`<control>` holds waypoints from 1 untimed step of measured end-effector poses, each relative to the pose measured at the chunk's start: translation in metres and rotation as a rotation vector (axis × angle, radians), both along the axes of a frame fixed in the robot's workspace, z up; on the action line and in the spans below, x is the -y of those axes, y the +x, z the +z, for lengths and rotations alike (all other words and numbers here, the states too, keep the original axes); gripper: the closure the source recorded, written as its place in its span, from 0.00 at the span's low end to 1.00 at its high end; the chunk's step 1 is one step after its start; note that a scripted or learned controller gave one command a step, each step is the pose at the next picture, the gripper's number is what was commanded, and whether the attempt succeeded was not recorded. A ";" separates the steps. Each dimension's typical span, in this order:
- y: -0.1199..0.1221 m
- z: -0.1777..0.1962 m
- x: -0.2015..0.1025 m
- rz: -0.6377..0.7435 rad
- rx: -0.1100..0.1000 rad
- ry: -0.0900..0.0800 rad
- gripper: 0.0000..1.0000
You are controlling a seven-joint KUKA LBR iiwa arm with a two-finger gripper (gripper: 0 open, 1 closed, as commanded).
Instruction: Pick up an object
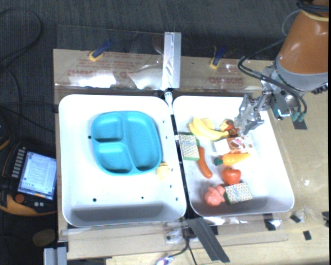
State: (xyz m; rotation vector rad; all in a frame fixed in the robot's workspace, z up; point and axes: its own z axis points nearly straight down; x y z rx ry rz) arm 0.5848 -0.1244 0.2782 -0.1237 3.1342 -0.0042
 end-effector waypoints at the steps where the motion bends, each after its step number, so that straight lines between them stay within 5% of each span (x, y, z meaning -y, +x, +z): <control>1: 0.020 -0.187 0.025 0.264 0.006 -0.003 1.00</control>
